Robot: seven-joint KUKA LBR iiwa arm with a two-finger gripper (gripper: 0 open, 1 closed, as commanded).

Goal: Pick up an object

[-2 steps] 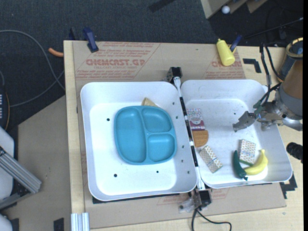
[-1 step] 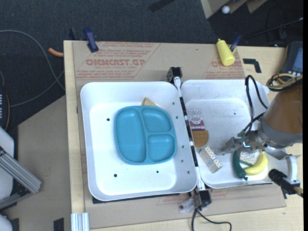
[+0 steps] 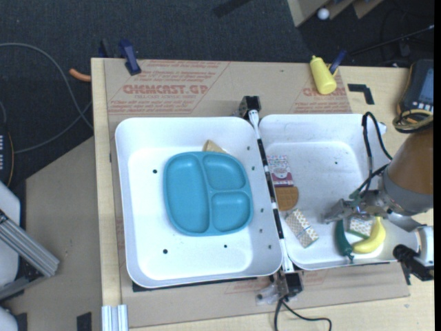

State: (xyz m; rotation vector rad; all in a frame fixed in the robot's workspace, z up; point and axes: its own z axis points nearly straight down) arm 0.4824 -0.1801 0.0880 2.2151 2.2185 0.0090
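- The floor around is dark, and a tan bench (image 3: 172, 88) with red printing carries two white bins side by side.
- On the bench's far edge sit a blue clamp (image 3: 128, 57) near the left corner and a yellow clamp (image 3: 322, 76) further right.
- The left bin (image 3: 138, 254) holds a blue plate (image 3: 207, 192) with three parts, lying flat in the middle. A small tan thing (image 3: 213, 146) peeks out from behind the plate's far edge.
- The right bin (image 3: 310, 133) holds some small things along its left wall: a red and white packet (image 3: 280, 169), then a round brown cookie (image 3: 286, 197) just below it, then a spotted wrapper (image 3: 302, 227) nearer the front edge.
- A toy banana (image 3: 373, 238) with a green bit (image 3: 342, 239) beside it lies in the front right corner of that bin.
- The tool (image 3: 360, 212) is down low over the banana, right at it. I cannot tell how it is set or if it grips anything.
- The banana looks like it is resting on the bin floor, so the pick is not done. I think the grab and the lift are what is left.
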